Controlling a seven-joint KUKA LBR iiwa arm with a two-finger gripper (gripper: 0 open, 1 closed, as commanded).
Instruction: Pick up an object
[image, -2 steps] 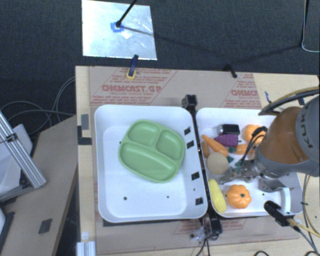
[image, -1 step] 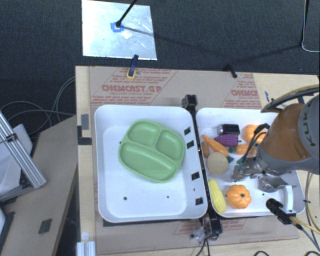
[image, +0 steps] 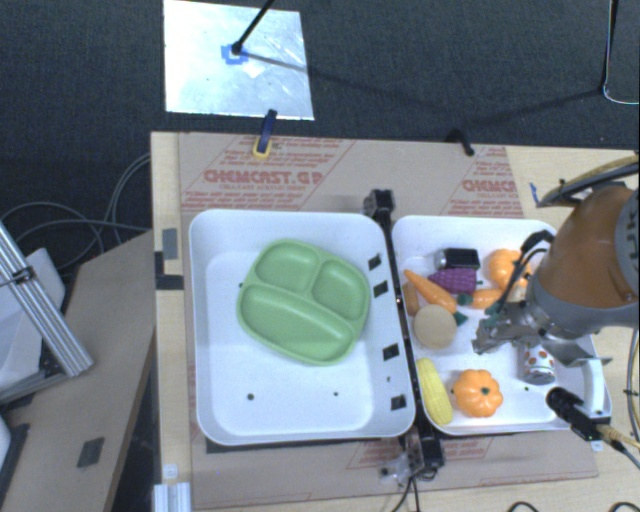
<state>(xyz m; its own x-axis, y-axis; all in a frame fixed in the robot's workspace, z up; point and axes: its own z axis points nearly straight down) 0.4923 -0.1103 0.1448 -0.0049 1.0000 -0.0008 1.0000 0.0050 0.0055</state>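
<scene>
In the right bin (image: 590, 385), just right of the tan ball (image: 434, 326), you see the gripper (image: 497, 333) low over the white floor. Its dark fingers (image: 487, 337) blur together against the wrist, so you cannot tell whether they are apart or together, and nothing shows between them. Beside the gripper, further from the ball, a small spotted cup (image: 536, 365) is half covered by the wrist housing. The arm (image: 590, 265) comes in from the right, its grey and orange body bent down over the bin and hiding that bin's far right corner; the frame edge cuts it off.

Above the ball lies a carrot (image: 430, 288), then a purple piece (image: 460, 281) and a black block (image: 461, 257) that is hard to identify. An orange fruit (image: 502, 266) sits right of those, partly behind a cable. Below the ball you find a corn cob (image: 433, 389) and a small pumpkin (image: 477, 393). Well left of the ball, the left bin (image: 225, 400) holds a green tray (image: 303, 300).
</scene>
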